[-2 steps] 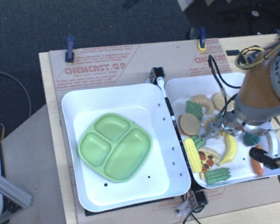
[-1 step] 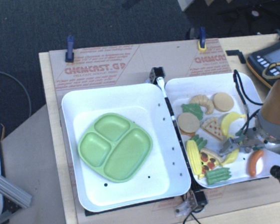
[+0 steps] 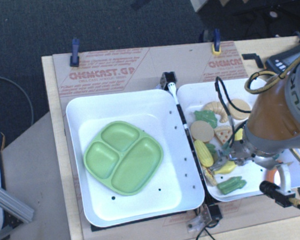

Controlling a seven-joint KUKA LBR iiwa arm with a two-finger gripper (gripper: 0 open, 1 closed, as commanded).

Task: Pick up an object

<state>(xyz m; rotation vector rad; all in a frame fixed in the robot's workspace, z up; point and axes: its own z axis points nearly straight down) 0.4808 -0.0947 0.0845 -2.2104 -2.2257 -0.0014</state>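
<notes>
Gripper fingers cannot be made out, since the wrist of the grey, orange-banded arm (image 3: 278,115) is lowered over the right bin (image 3: 223,195) and hides them, so whether anything is grasped cannot be told. Nearest in that bin a green pea pod (image 3: 232,185) is seen, then a yellow banana (image 3: 224,168) and a corn cob (image 3: 204,152) just left of the wrist, with a round tan disc (image 3: 202,132), a green leafy piece (image 3: 205,117) and a pale bread-like piece (image 3: 215,109) farther back. A green divided plate (image 3: 123,157) is set in the left bin (image 3: 79,114), well apart from the arm.
</notes>
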